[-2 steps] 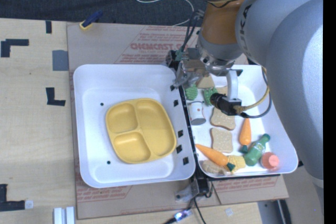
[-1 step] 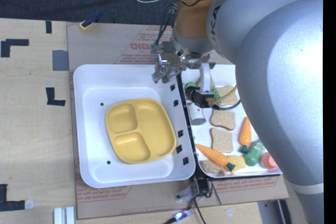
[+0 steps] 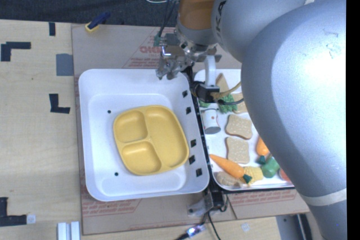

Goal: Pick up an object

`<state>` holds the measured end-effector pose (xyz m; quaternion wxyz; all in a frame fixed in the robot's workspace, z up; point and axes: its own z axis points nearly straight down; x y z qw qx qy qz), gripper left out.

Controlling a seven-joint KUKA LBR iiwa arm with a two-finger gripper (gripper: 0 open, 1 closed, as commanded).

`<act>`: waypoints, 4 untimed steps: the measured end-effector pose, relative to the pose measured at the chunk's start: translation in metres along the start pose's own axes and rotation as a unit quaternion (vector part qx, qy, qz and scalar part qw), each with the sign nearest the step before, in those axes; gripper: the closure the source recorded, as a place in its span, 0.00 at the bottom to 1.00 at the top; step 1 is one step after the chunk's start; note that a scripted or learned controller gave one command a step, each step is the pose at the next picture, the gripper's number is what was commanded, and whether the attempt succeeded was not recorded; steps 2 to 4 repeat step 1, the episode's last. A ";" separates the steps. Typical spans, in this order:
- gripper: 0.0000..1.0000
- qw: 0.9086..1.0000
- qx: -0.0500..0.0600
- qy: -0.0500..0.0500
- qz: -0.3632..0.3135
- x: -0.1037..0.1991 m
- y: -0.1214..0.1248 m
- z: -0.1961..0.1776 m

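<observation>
Camera view puts my gripper (image 3: 170, 66) at upper centre, above the left bin's (image 3: 93, 121) far rim; whether it grips anything, I cannot tell, toy food (image 3: 239, 127) waiting rightward.

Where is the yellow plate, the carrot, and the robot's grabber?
Yellow plate (image 3: 151, 140), camera view, on the ridge between its compartments.
Carrot (image 3: 226, 166), camera view, on the middle of its orange body.
Gripper (image 3: 171, 67), camera view, at its tip above the left bin's far edge.
</observation>
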<state>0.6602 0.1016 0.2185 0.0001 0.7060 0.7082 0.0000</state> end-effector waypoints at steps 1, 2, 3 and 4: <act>1.00 1.000 0.002 -0.001 0.001 -0.001 -0.011 0.005; 1.00 1.000 0.002 -0.001 0.001 -0.001 -0.011 0.005; 1.00 1.000 0.002 -0.001 0.001 -0.001 -0.011 0.005; 1.00 1.000 0.002 -0.001 0.001 -0.001 -0.011 0.005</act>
